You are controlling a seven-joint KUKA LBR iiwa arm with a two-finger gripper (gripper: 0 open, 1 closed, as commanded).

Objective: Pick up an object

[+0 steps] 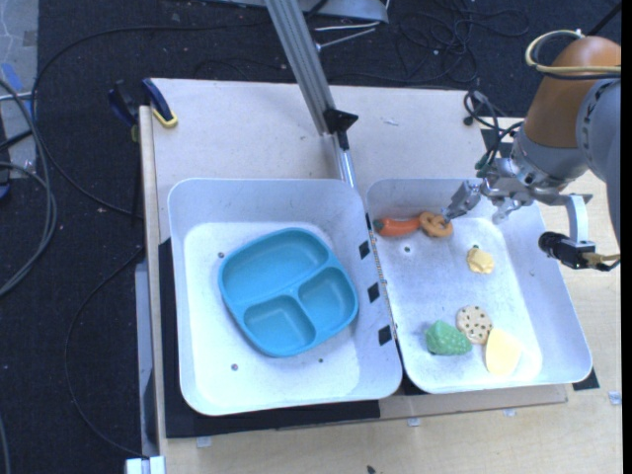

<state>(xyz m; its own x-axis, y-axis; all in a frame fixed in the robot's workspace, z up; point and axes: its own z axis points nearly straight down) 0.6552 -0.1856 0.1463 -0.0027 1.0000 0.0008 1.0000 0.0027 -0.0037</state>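
A: Where's the claw now?

B: Over the far edge of the right bin, with its fingers spread apart and nothing between them. One fingertip sits just beside the small tan ring-shaped piece, which touches the orange carrot-like piece.

A: So that ring is the likely target?

B: That's my guess. It's the nearest thing. To do it well, I'd centre the claw over the ring so one finger comes down on each side, away from the carrot, or the pair may get nudged together.

A: What about the other items?

B: A small pale yellow lump lies mid-bin. Near the front are a round cookie with dark chips, a green bumpy piece touching it, and a smooth yellow wedge just beside it. All look like small toy foods, probably hard and slippery.

A: And the left bin?

B: It holds a glossy blue divided plate, three compartments, rounded corners. Both bins sit on a pale desk.
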